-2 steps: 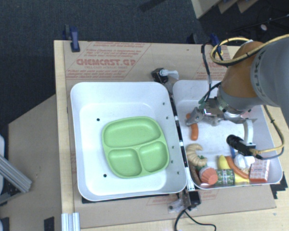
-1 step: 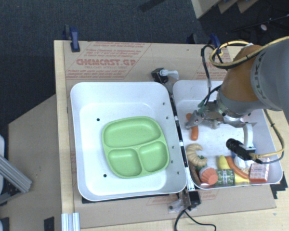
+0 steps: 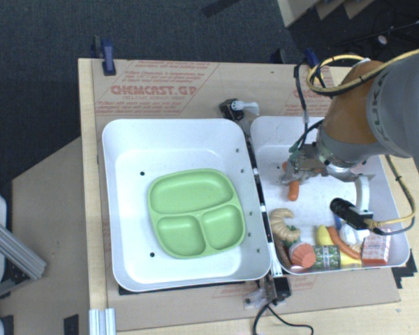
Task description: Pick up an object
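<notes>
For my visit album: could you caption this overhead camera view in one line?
Robot arm lowers its hand over an orange carrot-like toy in the right bin; a green tray sits in the left bin.

One fixed camera, high above bench [image 3: 160,82] — slanted downward, both bins

Readable along the top of the brown cardboard sheet [image 3: 160,82] under the bins, upper middle of the frame: red block letters spelling "CHEMCAST GP", printed large, with rows of smaller red print above and below, too fine to make out. More red print on the same sheet at upper right, beside the arm, illegible. Down at lower right, a small green-labelled can [image 3: 327,256] and a red-and-white packet [image 3: 376,251], both with print too small to read.
</notes>
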Controlling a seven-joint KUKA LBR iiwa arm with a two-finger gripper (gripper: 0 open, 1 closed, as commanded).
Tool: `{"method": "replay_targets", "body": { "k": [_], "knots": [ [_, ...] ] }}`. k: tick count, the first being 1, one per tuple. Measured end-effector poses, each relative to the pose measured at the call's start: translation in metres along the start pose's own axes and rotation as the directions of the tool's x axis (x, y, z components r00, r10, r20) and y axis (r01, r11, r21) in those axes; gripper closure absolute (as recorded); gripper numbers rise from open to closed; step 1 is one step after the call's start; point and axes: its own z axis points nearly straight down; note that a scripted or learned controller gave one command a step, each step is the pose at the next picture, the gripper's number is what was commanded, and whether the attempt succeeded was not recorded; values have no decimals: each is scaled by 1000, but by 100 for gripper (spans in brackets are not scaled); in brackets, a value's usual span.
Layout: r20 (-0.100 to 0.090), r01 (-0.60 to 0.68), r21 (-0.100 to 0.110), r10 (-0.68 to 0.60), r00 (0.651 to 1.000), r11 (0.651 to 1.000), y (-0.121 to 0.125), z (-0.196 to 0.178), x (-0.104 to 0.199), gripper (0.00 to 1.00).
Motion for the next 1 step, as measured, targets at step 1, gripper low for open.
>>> {"method": "replay_targets", "body": {
  "k": [1],
  "knots": [
    [-1, 12, -14, -12, 1000, 1000, 39, -96, 93, 100]
  ]
}}
